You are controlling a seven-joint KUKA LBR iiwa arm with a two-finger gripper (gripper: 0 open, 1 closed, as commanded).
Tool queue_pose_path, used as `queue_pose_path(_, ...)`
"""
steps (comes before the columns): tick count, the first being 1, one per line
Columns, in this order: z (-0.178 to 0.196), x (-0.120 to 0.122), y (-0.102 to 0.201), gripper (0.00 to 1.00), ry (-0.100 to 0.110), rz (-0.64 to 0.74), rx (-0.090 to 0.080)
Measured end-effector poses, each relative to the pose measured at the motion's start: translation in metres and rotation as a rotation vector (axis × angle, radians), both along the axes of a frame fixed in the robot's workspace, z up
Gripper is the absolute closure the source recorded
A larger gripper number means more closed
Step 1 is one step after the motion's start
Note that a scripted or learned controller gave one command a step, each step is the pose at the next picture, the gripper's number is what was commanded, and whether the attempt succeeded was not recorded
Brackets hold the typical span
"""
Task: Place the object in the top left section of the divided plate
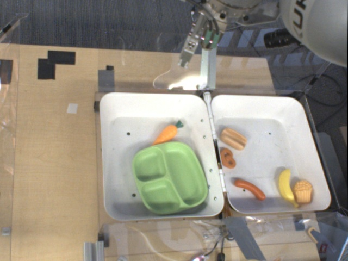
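1. Two-finger metal gripper (pixel 197 43) raised above the far edge of the bench, beyond both bins; fingers slightly parted, nothing between them.
2. Green divided plastic plate (pixel 170 177) in the left white bin (pixel 117 145), well apart from the gripper; small orange toy carrot (pixel 166 134) touching the plate's far rim.
3. Right white bin (pixel 283 118): toy hot-dog bun (pixel 233 138), round brown-orange slice (pixel 228 158), red sausage (pixel 249 188), yellow banana (pixel 285 184), tan waffle-textured piece (pixel 303 191).
4. Pale wooden benchtop (pixel 49 145); dark blue-grey carpet (pixel 81 10) beyond.
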State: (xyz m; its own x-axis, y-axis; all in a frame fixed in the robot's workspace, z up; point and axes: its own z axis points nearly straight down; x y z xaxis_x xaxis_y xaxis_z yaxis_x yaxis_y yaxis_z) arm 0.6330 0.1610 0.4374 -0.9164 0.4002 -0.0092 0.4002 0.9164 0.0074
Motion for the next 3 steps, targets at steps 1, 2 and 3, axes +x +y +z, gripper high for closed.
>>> queue_pose_path(1, 0.001, 0.025, -0.011, 1.00, 0.000, 0.183, -0.003)
queue_pose_path(2, 0.000, 0.029, -0.044, 1.00, 0.000, 0.337, -0.005)
queue_pose_path(3, 0.000, 0.025, -0.061, 1.00, 0.000, 0.431, -0.006)
